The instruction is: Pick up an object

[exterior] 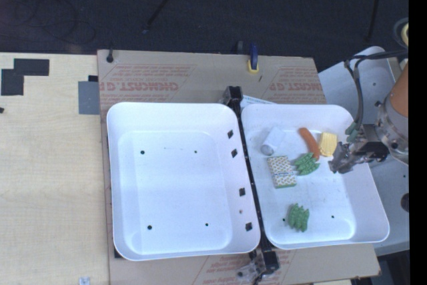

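Nearest to the camera, at the lower edge of my view, I see a dark clamp [261, 267] at the joint between the two bins, and just above it the green leafy toy [297, 217] that lies alone in the right bin [373, 223], toward 6 o'clock of that bin. The left bin [120, 143] is beside it, and both stand on a cardboard sheet [173, 80]. The gripper [341, 163] hangs over the right bin at about 3 o'clock of it, close to the rim, and its dark parts run together, so I cannot tell if the jaws are released or clenched, and I see nothing between them. The objects to pick lie at about 9 to 10 o'clock from the gripper: a yellow block [328, 143] just beside it, an orange carrot-like piece [309, 141] touching or almost touching the block, a second green piece [306, 164] below them, then a patterned box [283, 171], and farther, a pale cylinder [271, 141] that is hard to make out against the white floor. The second green piece seems to touch the box, but I am not sure. The arm [400, 123] is cut off at the right side, with only a part of the orange band and some cables visible.
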### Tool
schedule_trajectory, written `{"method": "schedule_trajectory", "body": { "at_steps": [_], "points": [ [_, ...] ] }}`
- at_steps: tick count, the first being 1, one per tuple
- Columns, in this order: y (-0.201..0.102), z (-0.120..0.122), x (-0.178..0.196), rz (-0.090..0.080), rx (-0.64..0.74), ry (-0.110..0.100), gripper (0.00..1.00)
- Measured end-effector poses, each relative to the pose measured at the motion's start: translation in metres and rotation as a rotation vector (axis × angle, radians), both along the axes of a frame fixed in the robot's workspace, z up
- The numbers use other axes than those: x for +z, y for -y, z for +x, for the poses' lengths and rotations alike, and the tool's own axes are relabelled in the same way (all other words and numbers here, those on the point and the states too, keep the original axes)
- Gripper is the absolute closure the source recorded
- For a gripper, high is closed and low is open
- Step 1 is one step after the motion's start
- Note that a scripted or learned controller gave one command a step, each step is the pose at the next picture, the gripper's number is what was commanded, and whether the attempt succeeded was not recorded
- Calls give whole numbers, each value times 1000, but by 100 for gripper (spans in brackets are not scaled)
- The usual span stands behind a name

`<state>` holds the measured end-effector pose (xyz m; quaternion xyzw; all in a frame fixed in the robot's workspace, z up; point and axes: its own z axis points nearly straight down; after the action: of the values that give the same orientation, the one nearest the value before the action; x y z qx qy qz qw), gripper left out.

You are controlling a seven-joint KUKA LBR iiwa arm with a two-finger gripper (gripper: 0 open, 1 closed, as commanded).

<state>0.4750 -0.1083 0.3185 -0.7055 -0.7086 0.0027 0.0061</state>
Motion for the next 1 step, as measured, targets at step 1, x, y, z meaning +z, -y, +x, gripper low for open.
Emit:
{"method": "schedule_trajectory", "body": {
  "at_steps": [1],
  "points": [
    [-79,1,22,-2,5,12,100]
  ]
}}
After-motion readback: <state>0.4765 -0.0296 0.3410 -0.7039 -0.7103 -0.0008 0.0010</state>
